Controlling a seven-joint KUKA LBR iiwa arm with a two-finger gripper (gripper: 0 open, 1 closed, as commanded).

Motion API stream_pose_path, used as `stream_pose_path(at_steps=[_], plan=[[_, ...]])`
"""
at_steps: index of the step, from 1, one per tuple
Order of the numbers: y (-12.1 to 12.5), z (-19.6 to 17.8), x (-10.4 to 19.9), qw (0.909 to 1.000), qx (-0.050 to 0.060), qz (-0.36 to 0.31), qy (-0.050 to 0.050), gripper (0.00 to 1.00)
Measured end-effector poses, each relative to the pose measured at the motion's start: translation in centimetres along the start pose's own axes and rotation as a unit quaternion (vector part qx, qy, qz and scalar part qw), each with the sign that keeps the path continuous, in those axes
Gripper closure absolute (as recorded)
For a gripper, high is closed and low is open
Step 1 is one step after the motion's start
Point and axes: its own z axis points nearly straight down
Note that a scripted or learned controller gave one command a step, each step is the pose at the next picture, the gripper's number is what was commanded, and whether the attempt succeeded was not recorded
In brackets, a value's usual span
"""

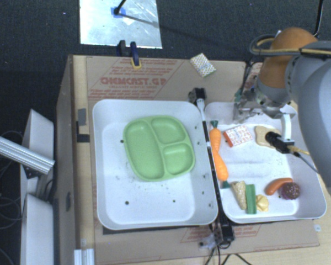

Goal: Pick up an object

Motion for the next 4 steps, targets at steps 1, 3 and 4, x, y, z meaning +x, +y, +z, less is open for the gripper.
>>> stream_pose_path(at_steps=[1, 3, 4], plan=[[0.0, 0.0, 0.0, 1.0000, 0.000, 0.000, 0.000, 0.00], [-0.4, 0.6, -1.3, 1.0000, 0.007, 0.002, 0.002, 1.00], [-0.4, 0.7, -1.3, 1.0000, 0.008, 0.002, 0.002, 0.00]])
